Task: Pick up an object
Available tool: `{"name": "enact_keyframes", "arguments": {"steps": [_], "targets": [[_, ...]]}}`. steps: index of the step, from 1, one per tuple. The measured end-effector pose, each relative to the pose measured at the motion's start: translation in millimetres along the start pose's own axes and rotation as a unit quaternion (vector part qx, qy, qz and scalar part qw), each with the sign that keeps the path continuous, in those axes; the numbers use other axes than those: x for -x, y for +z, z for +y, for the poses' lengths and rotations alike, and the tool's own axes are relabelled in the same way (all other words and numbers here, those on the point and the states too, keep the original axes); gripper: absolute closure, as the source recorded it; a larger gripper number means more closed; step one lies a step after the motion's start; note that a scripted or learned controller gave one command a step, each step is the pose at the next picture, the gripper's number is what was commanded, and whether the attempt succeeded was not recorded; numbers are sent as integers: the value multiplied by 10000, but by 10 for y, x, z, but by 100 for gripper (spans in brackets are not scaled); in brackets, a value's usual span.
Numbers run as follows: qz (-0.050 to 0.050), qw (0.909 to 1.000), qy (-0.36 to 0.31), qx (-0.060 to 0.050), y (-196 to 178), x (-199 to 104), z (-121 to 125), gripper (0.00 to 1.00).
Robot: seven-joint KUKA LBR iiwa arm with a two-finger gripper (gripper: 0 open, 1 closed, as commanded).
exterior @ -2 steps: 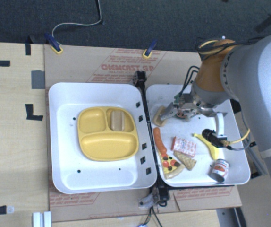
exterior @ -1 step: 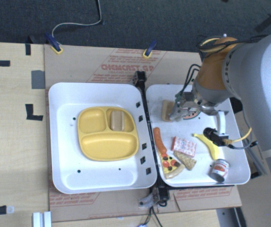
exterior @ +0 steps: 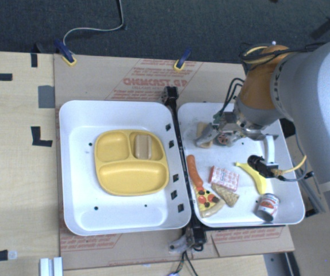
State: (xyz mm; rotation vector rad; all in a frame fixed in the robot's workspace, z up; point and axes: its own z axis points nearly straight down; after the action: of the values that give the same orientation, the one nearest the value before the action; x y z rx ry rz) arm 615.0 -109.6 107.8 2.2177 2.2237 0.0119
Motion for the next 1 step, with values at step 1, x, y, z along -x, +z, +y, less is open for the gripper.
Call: {"name": "enact_keyframes", "arguments": {"steps": [1], "targets": [[7, 10000, -4, -7, -92, -8, -2, 100]]}}
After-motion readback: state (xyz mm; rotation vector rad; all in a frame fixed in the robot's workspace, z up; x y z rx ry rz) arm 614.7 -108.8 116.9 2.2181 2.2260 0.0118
